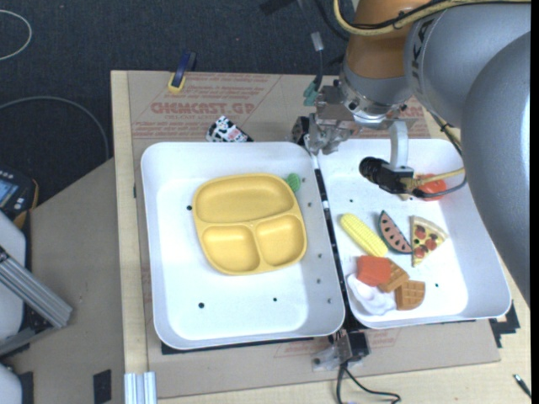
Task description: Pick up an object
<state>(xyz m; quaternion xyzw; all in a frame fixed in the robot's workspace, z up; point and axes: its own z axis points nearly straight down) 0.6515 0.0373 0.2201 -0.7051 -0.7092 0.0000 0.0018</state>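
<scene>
1. The gripper [318,141] stood at the far end of the wall shared by the left bin [156,225] and the right bin [472,255]. Whether it was open or closed could not be told, and nothing was seen in it.
2. The objects to pick lay in the right bin's near half: corn [363,234], melon slice [394,232] and pizza slice [426,238] in a row. A red block [375,269], a waffle [409,294] and a white lump [370,298] were bunched by the near edge.
3. A yellow tray [248,221] filled the middle of the left bin, with a green bit [293,181] touching its far right corner.
4. Bare floor ran along the left bin's near and left edges, and along the right bin's right edge.
5. The brown board [253,99] beyond the bins read "CHEMCAST" in red; the letters after it were unclear.
</scene>
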